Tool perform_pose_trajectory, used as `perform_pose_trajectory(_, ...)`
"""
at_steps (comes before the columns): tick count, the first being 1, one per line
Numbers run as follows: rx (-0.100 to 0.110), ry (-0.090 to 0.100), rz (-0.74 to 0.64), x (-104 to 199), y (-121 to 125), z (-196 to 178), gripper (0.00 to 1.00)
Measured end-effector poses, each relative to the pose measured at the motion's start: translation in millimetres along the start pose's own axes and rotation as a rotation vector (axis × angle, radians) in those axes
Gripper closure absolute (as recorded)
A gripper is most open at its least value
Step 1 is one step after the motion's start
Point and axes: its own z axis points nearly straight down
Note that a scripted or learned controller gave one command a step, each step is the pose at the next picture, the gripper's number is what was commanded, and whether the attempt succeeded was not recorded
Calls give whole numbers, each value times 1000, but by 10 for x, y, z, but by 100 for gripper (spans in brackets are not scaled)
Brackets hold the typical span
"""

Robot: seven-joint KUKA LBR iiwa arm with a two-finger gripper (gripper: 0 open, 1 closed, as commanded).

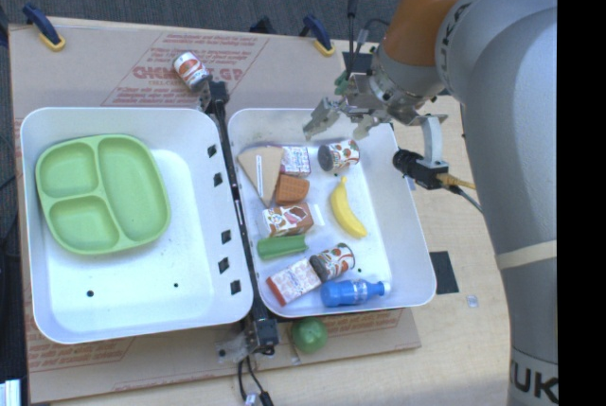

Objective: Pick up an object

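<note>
The right bin (pixel 409 222) holds several items: a yellow banana (pixel 348 210), a small dark can (pixel 338 155), a small carton (pixel 295 160), a brown block (pixel 291 188), a beige wedge (pixel 257 169), a green cucumber (pixel 281 246) and a blue bottle (pixel 352 291). My gripper (pixel 343 121) hangs over the far end of this bin, just above the small dark can. It is open, with its fingers spread and nothing between them.
The left bin (pixel 189 281) carries a green divided plate (pixel 99 193). A red-and-white can (pixel 191 70) lies on the cardboard behind the bins. A green ball (pixel 308 333) sits outside the right bin's near edge. Clamps (pixel 44 26) hold the cardboard's back edge.
</note>
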Motion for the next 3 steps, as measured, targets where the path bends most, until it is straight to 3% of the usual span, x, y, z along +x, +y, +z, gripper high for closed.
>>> perform_pose_trajectory(1,-15,-1,0,188,86,893,0)
perform_pose_trajectory(2,-14,1,-4,203,93,785,100)
perform_pose_trajectory(3,-3,1,-1,679,-372,-27,100)
